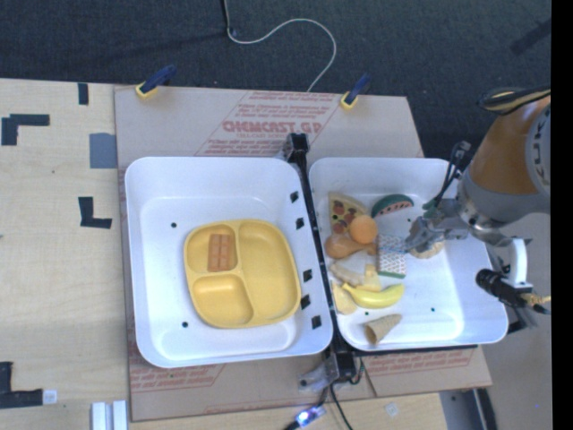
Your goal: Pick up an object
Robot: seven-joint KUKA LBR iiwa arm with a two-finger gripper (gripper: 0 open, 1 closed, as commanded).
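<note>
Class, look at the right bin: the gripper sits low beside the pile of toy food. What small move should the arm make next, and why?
Probably a short shift toward the bin's middle, then down. The gripper sits at the pile's right edge, beside the grey grater-like piece, with nothing visibly between its fingers. The banana and orange lie further left in the right bin.

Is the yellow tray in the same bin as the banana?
No, the yellow tray lies in the left bin, while the banana lies in the right bin among other toy foods.
</note>
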